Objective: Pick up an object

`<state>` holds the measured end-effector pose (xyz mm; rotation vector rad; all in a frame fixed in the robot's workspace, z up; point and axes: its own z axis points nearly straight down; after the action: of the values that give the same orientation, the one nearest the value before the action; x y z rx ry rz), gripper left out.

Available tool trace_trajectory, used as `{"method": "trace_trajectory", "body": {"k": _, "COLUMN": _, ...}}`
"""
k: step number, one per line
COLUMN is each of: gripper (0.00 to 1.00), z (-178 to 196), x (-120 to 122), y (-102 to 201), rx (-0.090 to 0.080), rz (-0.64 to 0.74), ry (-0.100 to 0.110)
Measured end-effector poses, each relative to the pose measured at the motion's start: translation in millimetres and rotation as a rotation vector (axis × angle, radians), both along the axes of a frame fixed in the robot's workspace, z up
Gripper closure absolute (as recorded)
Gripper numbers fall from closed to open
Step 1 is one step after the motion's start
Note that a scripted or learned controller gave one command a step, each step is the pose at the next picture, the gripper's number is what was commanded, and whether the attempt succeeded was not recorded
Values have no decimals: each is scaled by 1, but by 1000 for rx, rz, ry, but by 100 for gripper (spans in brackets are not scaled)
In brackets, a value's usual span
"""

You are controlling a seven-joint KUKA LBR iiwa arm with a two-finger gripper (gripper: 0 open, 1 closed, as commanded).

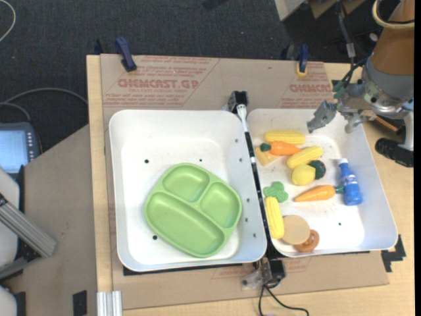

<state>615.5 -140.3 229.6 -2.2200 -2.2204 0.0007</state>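
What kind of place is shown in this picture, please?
Probably a robotics lab bench set up for picking tests. Two white bins sit on a clamped board, one with a green divided plate, the other with toy food such as a carrot, under the arm's hand.

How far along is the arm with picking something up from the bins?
Early. Nothing looks picked: the corn, carrots and blue bottle lie in the right bin, and the green tray sits in the left one. The tool hangs over the right bin's far edge, holding nothing visible. Descent, grasp and lift remain.
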Motion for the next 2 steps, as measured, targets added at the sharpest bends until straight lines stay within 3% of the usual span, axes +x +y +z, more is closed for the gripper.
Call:
{"method": "trace_trajectory", "body": {"k": 1, "gripper": 0, "z": -153, "x": 0, "y": -20, "rx": 0, "rz": -2, "ry": 6}}
{"method": "trace_trajectory", "body": {"k": 2, "gripper": 100, "z": -134, "x": 4, "y": -20, "rx": -3, "rz": -2, "ry": -6}}
